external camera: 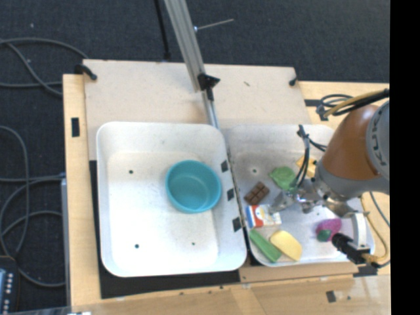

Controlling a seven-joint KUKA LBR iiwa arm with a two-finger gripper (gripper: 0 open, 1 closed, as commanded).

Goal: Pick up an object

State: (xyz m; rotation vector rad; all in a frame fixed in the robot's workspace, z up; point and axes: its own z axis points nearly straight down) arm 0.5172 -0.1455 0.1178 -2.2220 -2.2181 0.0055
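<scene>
We see two shallow white bins of smooth moulded plastic with rounded corners. The left bin holds one round teal bowl, glossy and thick-rimmed, sitting a little toward 3 o'clock of the bin's middle.

In the right bin the small things cluster toward 6 o'clock. A flat brown bar, ridged like chocolate, lies at about 9 o'clock of that cluster. Below it sits a small white pack with red and blue print. At 6 o'clock a long green piece lies slantwise, touching a smooth, rounded yellow piece. A soft-looking green lump rests at 12 o'clock of the cluster. At 4 o'clock is a magenta lump.

The gripper hangs low between the green lump and the pack; we cannot tell how its jaws stand. The arm's orange band bulks at 3 o'clock.
</scene>
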